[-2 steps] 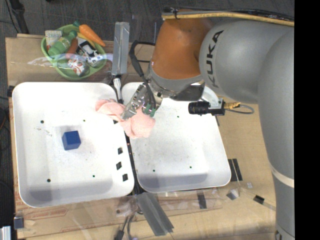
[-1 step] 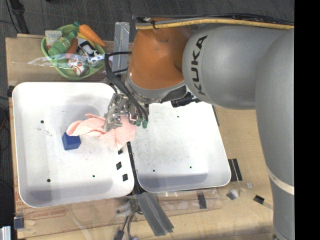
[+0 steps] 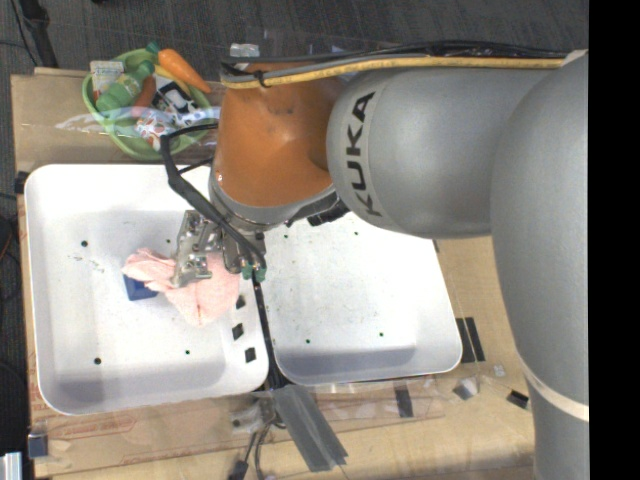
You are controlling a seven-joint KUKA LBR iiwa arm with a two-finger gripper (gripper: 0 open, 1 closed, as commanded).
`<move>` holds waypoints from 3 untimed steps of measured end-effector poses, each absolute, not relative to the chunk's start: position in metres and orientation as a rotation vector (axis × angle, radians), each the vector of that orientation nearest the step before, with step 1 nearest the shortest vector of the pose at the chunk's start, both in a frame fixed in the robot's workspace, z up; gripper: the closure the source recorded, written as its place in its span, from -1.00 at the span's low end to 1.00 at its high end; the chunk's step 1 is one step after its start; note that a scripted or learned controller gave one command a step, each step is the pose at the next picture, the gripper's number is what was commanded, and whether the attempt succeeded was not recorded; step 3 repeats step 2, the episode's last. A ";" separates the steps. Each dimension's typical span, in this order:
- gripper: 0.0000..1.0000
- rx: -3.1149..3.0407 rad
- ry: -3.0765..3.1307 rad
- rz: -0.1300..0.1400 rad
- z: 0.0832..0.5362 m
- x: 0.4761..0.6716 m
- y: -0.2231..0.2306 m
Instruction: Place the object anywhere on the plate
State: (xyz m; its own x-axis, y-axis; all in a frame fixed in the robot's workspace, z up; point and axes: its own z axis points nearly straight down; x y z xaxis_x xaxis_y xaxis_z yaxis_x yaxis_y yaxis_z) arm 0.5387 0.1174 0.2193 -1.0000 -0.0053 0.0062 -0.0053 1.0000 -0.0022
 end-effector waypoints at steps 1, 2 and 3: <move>1.00 0.012 -3.136 0.004 0.230 0.515 0.160; -1.00 0.011 -3.136 0.004 0.231 0.515 0.160; -1.00 0.011 -3.136 0.004 0.231 0.515 0.160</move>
